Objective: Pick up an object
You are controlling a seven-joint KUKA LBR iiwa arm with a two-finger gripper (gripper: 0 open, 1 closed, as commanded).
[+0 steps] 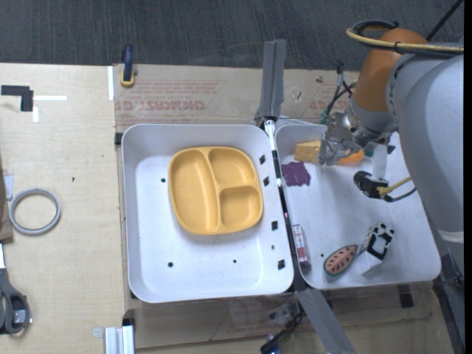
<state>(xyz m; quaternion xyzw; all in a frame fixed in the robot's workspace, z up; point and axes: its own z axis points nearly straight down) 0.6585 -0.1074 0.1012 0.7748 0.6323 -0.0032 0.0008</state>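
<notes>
At the right bin's [413, 271] twelve o'clock, the gripper [330, 155], closure untellable, overhangs a rigid, light yellow block [307, 152]; grasp its flat sides.

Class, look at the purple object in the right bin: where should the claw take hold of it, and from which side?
Come straight down on the purple object and pinch across its narrower middle: it lies flat, apart from its neighbours, though near the bin wall.
</notes>
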